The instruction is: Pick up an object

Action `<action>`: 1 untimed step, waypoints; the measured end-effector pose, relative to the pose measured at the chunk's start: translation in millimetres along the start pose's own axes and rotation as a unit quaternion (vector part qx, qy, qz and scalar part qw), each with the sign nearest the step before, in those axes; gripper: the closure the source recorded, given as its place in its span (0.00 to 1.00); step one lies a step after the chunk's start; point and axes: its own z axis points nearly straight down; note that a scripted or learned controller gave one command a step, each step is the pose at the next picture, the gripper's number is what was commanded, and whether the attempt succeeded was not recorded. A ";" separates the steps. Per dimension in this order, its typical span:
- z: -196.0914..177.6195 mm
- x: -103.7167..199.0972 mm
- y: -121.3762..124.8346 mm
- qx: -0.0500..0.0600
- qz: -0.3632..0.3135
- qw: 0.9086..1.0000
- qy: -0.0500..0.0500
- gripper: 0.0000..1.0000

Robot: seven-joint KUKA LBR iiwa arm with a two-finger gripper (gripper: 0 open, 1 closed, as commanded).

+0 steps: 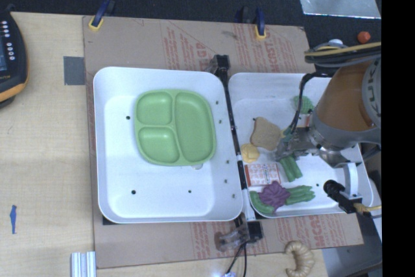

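One jaws set low in right bin (259, 84), beside green stick (292, 168); jaw spread unreadable.

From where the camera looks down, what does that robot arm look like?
The arm is a rounded grey shell with a broad orange band above the wrist. A dark cable loops along it to the gripper, a small dark metal part. No markings are readable.
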 end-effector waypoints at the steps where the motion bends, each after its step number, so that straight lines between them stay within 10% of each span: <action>1: -95.5 64.7 62.1 -0.006 -0.001 1.000 0.001 1.00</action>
